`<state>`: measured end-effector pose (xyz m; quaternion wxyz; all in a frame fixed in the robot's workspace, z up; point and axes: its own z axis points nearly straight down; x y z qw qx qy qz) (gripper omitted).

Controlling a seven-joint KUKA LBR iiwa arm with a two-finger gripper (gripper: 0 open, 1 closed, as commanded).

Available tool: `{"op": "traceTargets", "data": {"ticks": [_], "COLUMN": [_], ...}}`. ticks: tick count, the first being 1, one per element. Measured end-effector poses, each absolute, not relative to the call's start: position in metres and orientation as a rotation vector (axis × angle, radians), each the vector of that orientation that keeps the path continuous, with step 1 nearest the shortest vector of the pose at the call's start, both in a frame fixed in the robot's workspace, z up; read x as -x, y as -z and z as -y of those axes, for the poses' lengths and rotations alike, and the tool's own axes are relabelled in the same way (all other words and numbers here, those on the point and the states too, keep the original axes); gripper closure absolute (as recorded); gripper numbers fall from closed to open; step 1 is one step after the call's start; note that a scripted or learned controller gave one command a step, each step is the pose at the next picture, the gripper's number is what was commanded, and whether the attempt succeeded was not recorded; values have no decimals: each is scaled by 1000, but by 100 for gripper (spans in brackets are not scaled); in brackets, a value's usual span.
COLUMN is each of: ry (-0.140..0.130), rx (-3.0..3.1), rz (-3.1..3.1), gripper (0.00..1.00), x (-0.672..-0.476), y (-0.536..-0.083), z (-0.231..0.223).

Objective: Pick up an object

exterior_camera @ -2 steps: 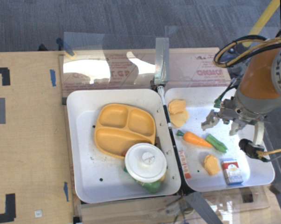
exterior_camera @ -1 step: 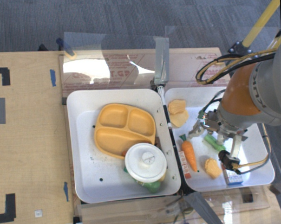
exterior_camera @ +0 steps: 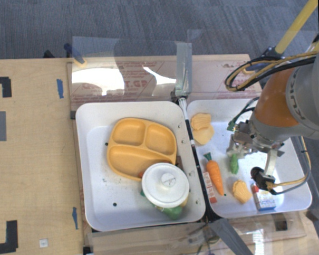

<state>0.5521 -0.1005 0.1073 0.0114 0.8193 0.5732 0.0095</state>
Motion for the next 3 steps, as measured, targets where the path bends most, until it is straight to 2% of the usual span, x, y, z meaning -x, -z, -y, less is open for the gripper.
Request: {"op": "traceTargets", "data": {"ticks": [1,2,3], "ry": [-2,-19,-27], "rx": [-2392,-2646,-2641], "rz": [-2033,-1674,-1673], "gripper": [100,100,100], "x": [-567,-574,-577], "y": [-133,-95,-107], "z": [140,120,120]}}
